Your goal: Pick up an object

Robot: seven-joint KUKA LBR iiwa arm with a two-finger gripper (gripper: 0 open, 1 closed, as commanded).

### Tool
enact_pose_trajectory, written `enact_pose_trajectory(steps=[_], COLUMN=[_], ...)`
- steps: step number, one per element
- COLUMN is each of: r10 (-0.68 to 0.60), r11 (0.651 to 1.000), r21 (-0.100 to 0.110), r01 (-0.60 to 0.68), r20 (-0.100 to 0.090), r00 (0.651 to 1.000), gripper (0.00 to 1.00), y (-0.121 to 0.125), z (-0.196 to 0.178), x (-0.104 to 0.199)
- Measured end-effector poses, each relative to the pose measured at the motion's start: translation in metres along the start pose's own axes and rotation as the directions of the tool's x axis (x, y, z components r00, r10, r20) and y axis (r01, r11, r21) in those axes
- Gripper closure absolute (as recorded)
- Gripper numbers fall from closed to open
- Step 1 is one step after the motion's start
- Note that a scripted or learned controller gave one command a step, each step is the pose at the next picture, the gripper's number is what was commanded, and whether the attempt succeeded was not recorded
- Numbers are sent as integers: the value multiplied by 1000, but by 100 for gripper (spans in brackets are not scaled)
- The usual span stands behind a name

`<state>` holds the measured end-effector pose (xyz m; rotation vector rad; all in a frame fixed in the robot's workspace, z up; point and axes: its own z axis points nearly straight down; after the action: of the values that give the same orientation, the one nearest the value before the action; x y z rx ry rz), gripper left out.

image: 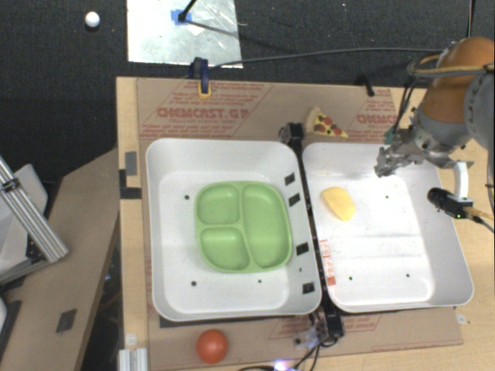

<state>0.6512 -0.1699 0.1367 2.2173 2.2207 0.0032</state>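
My gripper (pixel 384 165) over right bin (pixel 410 284), far corner; grip unclear, can't tell. Yellow thing (pixel 339 203) lies apart, nearer middle. Risk: drop down here, grab nothing, bump bin.

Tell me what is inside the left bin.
A green divided tray lies flat in the left bin, with three compartments that hold nothing visible. The bin floor under the tray is covered, so anything beneath it cannot be seen.

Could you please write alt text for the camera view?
A gripper hovers over the right bin, near a yellow piece. The left bin holds a green tray.
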Motion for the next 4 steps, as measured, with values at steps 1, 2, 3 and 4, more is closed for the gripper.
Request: enact_pose_trajectory(steps=[1, 2, 3, 4], r10=[-4, -4, -4, -7], r11=[1000, 1000, 1000, 1000], r21=[-4, -4, -3, 3], r01=[4, 4, 4, 7], r20=[0, 1, 0, -2], r00=[1000, 1000, 1000, 1000], gripper=[100, 100, 100, 100], y=[0, 6, 7, -2], z=[-55, -100, -155, -141], x=[10, 11, 11, 64])
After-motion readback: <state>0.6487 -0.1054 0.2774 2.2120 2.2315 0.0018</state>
